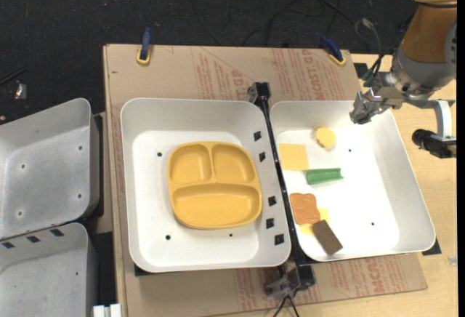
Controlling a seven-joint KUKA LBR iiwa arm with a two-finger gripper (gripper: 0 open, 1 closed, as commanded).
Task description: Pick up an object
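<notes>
The right bin (392, 163) holds several small items: a round yellow piece (325, 137), a flat yellow square (293, 157), a green stick (323, 176), an orange waffle-like piece (304, 207) and a brown block (328, 238) over a small yellow bit. My gripper (361, 113) hangs over the bin's far right corner, about fifty pixels right of and slightly above the round yellow piece. Nothing shows between its tips.
The left bin (142, 163) contains a yellow divided plate (214, 185). A black divider with clips (272, 177) runs between the bins. Blue-and-yellow clamps (144, 46) hold the cardboard at the back. Grey metal trays (43, 163) lie at far left.
</notes>
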